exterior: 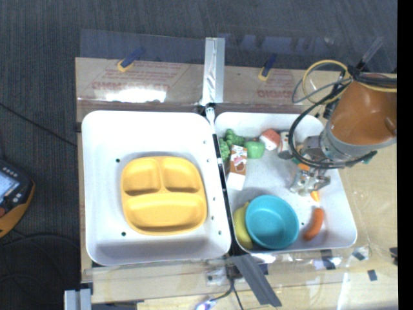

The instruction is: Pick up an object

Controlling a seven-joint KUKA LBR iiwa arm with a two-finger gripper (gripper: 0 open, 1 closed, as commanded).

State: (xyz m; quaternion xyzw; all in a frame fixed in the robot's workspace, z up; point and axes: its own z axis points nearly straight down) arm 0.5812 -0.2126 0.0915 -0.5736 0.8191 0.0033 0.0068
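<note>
Over the right bin point(335, 234) the arm point(361, 118) reaches in, its gripper point(308, 185) low near the bin floor. The left bin point(97, 237) bears a yellow tray point(163, 194). Nearby candidates are a blue bowl point(271, 221) and an orange carrot-like toy point(313, 223). This looks like the approach step; whether the fingers are apart or together I cannot tell. Next comes settling squarely over one object.

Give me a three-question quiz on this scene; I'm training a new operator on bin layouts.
1. True or false: the yellow divided plastic tray lies in the left white bin.
2. Which bin is the gripper over: A left, B right?
3. Fill in: the blue round bowl partly covers a ___ dish.

Key: 1 true; 2 B; 3 yellow.
</note>
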